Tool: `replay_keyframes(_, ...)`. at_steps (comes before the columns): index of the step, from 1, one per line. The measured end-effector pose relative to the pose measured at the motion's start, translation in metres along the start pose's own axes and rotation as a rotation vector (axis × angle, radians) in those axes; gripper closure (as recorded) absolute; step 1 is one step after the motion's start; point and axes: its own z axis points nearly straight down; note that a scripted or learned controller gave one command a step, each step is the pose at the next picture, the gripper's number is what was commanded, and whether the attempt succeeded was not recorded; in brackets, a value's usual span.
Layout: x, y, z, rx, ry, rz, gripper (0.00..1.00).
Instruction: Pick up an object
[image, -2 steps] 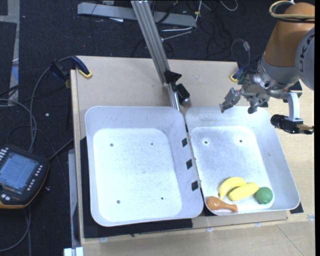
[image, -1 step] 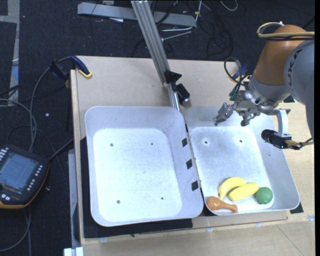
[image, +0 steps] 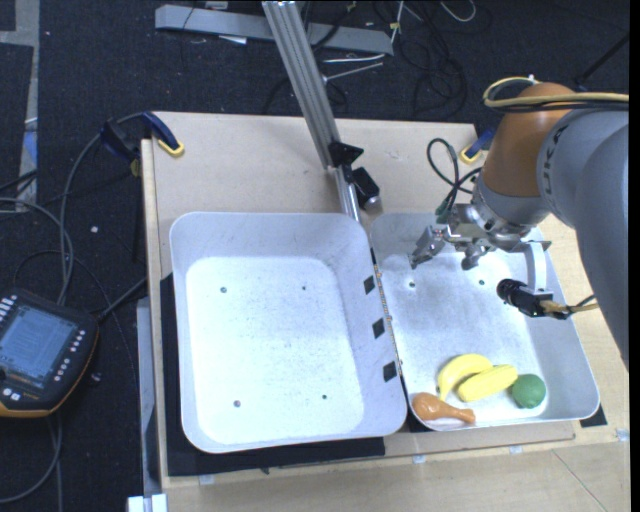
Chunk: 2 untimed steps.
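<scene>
Gripper (image: 443, 250) in the camera view hung over the far end of the right bin (image: 560, 350), its two fingers spread apart with nothing between them. Objects for the task lay well apart from it, clustered at the near edge of that bin: a yellow banana-shaped toy (image: 473, 377), a green round object (image: 528, 391) touching or just beside the banana's right end, and an orange-brown pear-like piece (image: 442, 408) lying against the near wall. All three appeared to be light, hollow plastic toys, judged stiff and smooth, hence liable to slip or roll under a pinch. Best hold was judged to be across the banana's narrow middle; the round green item offered curved faces only. Left bin (image: 200, 300) sat alongside. Crowding obscured whether the banana was one piece or two, and contact between the items could not be settled. The arm's own bulk hid the bin's far right corner
</scene>
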Motion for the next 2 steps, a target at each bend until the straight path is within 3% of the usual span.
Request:
replay_keyframes(1,0.0,0.0,0.029,-0.003,-0.001,0.0,0.0)
replay_keyframes(2,0.0,0.0,0.017,-0.006,-0.001,0.0,1.0)
